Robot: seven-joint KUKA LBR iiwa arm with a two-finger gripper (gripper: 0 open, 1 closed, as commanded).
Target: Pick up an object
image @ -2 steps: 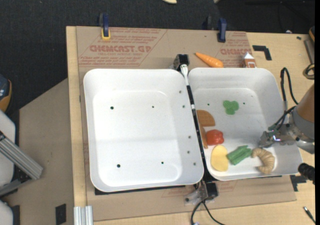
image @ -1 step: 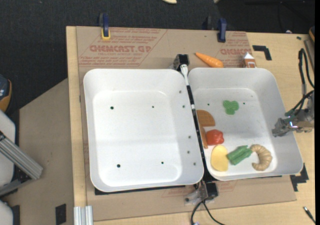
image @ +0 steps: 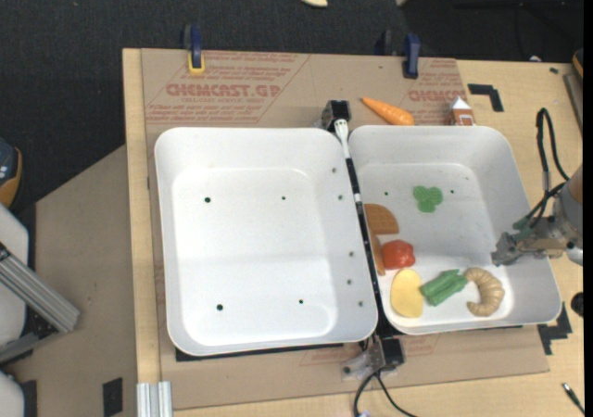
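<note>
The left bin (image: 176, 221) sits beside the right bin (image: 491, 151), whose near edge carries a red piece (image: 398, 254), yellow piece (image: 406, 294), green piece (image: 443, 286) and tan croissant (image: 486, 290) (another green piece (image: 427, 198) lies mid-bin). The gripper (image: 519, 246) hangs at its right edge; whether its claw is apart, I cannot tell.

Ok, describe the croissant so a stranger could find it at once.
Look in the right bin, at its front right corner. The croissant lies there, right of the green piece and the yellow piece. It alone is tan, curved and ridged.
</note>
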